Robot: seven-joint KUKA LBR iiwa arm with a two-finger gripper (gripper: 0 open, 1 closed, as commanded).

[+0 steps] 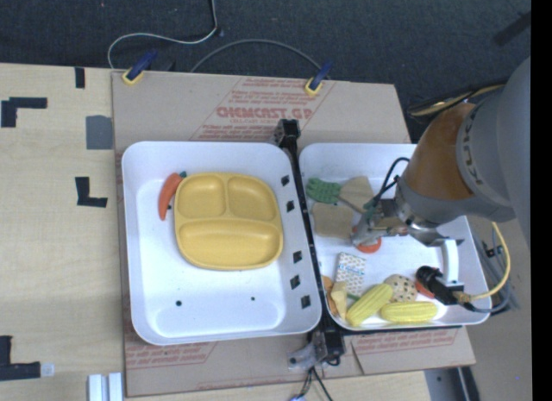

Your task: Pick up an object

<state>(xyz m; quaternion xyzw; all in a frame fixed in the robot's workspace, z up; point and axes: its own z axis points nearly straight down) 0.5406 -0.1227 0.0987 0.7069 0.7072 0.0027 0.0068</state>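
The arm reaches into the right bin (pixel 470 218), with its gripper (pixel 369 234) lowered close to the bin floor near the bin's middle. Just under the tip sits a small red-orange piece (pixel 369 247); it appears to be touching or nearly touching the gripper, but the view is too coarse to say whether it is between the jaws, and I cannot tell if the jaws are spread or pressed together.

Nothing is visibly lifted, so I judge the pick not yet done: the descent looks complete, while closing and raising remain.

Other candidates lie in the same bin: a green item (pixel 324 190) toward the divider, and two corn cobs (pixel 369 302) near the front wall. The left bin (pixel 147 244) holds a yellow divided plate (pixel 228 221) and a carrot (pixel 168 195) beside it.
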